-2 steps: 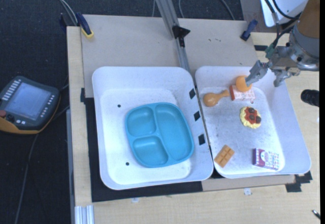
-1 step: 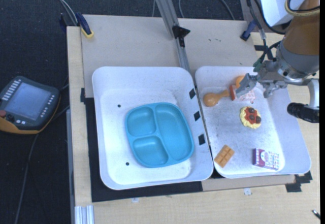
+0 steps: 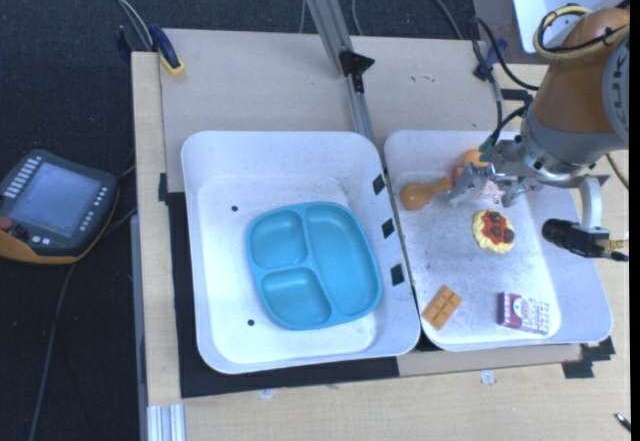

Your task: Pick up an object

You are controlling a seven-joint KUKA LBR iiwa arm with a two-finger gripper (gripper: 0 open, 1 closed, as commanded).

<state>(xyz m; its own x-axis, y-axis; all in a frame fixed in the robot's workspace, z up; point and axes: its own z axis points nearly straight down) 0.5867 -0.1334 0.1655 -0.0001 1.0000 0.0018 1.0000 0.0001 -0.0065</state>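
Presently, we record the following.
Worktop: we see a pale wooden worktop [image 3: 270,79] carrying two shallow white bins side by side.
Left bin: the left bin [image 3: 215,329] holds a blue plate [image 3: 315,264] with three compartments, lying flat near the bin's middle.
Right bin: the right bin [image 3: 575,314] holds several small items, listed below.
Spoon: we note an orange-brown spoon [image 3: 422,194] at the bin's upper left, close to the wall shared with the left bin.
Pizza: a small round toy pizza [image 3: 494,230], yellow with red topping, lies near the bin's centre.
Cracker: an orange cracker [image 3: 441,306] lies at the lower left of the bin, well apart from the pizza.
Box: a small maroon and white box [image 3: 523,313] lies at the lower right, beside the cracker's level but apart from it.
Arm: the arm [image 3: 580,79] reaches in from the right, its orange band above the wrist.
Gripper: the gripper [image 3: 490,181] sits low over the upper part of the right bin, just above the pizza and just right of the spoon. An orange item shows beside it; we cannot identify it.
Gripper state: we cannot tell whether it is open or closed, nor whether it grips anything.
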